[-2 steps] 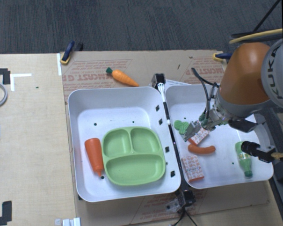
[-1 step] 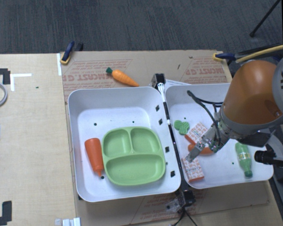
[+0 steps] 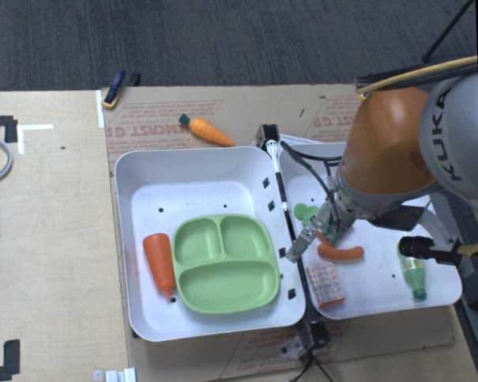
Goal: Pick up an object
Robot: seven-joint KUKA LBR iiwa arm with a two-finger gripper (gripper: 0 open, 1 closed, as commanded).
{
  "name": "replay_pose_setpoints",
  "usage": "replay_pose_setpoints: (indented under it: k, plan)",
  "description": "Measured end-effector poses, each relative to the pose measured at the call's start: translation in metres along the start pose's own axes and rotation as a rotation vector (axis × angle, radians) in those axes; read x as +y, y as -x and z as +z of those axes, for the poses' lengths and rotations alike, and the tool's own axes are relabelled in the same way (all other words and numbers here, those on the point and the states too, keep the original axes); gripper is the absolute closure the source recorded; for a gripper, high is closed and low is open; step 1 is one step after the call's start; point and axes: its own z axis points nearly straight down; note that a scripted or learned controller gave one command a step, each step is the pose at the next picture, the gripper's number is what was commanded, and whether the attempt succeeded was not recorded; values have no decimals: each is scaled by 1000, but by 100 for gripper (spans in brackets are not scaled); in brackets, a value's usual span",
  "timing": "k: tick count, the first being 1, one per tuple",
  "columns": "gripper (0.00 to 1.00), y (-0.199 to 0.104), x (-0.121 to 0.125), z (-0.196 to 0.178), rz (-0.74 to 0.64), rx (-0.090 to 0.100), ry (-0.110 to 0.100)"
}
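- The robot arm [image 3: 395,152] comes in from the right, and its orange band hangs over the right bin [image 3: 370,295]
- The gripper [image 3: 318,232] points down and to the left, close to the wall between the two bins
- I cannot tell how its tips stand, because they are small and dark from up here
- A sausage [image 3: 341,253] lies flat in the right bin, just beside the gripper tip and a bit below it; I cannot tell if they touch
- A small green thing [image 3: 305,213] sits just above the gripper tip, partly hidden by the arm
- A little packet [image 3: 324,285] with red print lies near the front of the right bin, below the sausage
- A green bottle [image 3: 414,272] lies at the right end of the same bin
- In the left bin [image 3: 183,174] there is a green plate [image 3: 225,263] with three parts
- An orange cup [image 3: 159,261] lies on its side just to the left of the plate
- A toy carrot [image 3: 207,130] lies on the cardboard behind the left bin, outside both bins
- A blue and yellow clip [image 3: 114,87] sits at the far corner of the cardboard
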Motion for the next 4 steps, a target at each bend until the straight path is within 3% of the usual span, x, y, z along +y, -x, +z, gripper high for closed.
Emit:
replay_pose_setpoints:
  k: [4]
  plan:
    - [0,0,0,0,0,0,0]
